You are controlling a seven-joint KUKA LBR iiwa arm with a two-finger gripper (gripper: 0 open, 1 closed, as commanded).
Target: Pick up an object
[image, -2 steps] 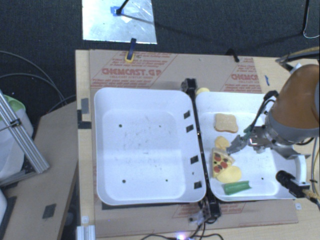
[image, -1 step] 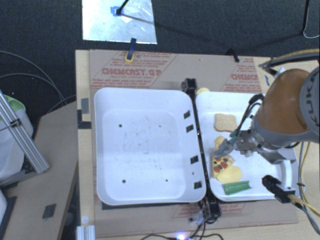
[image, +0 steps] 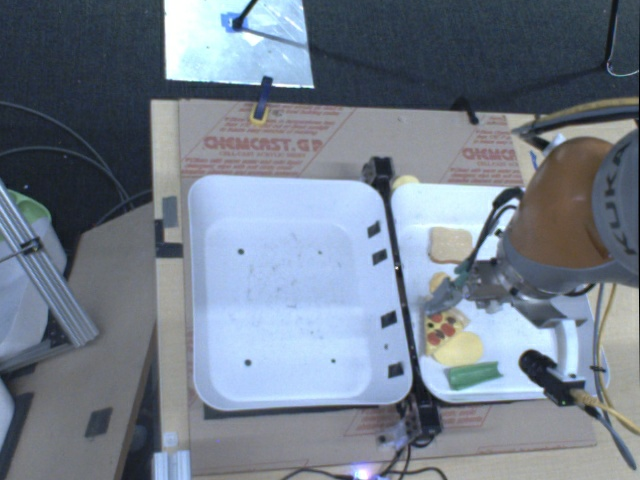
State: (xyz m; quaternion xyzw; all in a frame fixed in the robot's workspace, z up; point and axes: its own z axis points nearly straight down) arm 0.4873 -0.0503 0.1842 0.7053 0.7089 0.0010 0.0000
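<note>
Big sheet of cardboard [image: 300, 140] printed with red lettering under everything, filling the middle of the frame. Left white bin [image: 290, 288] centre frame, right white bin [image: 420, 203] butted against it toward the right.

Grey arm [image: 560, 238] with the orange band coming in from the right edge, bent down over the right bin, wrist angled toward lower left. Gripper [image: 447, 293] low over the bin's middle, just above the toy food; can't tell how wide it's spread or if anything's in it, too blurry.

In the right bin: tan bread slice [image: 450, 243] toward the upper part, yellow piece [image: 460, 348] lower down, green piece [image: 472, 374] at the bottom rim, small red-spotted item [image: 442, 326] just under the gripper.
</note>
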